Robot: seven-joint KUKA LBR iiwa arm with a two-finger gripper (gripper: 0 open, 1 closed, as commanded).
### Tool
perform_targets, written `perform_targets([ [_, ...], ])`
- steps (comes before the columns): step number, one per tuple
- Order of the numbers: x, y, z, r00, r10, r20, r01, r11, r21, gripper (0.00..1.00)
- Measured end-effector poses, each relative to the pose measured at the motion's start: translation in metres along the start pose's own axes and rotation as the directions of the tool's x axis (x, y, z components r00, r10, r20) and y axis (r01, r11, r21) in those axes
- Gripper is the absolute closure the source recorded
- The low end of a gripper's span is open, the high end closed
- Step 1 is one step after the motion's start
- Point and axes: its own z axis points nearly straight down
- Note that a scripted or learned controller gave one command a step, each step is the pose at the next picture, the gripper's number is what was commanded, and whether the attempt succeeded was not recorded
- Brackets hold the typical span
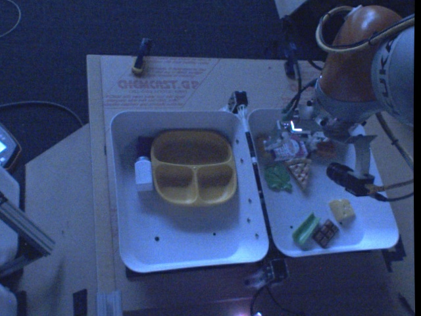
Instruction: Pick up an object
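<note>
My gripper hangs low over the far part of the right bin, reaching in from the right under the orange band. Right below it lies a red and white object, too dim to name. Just in front lie a pizza slice and a green leafy piece. Nearer the front of the same bin rest a yellow cheese wedge, a green block and a brown chocolate piece. The view does not show whether the gripper touches anything.
The left bin holds a yellow divided plate and a small white bottle with a dark cap at the plate's left. A ridge between the bins runs down the middle. Light is very dim.
</note>
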Motion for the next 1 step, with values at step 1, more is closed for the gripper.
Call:
perform_targets([
  [1,-0.0034,-0.0017,0.0011,1.0,0.002,0.0,-0.002,1.0,0.004,1.0],
])
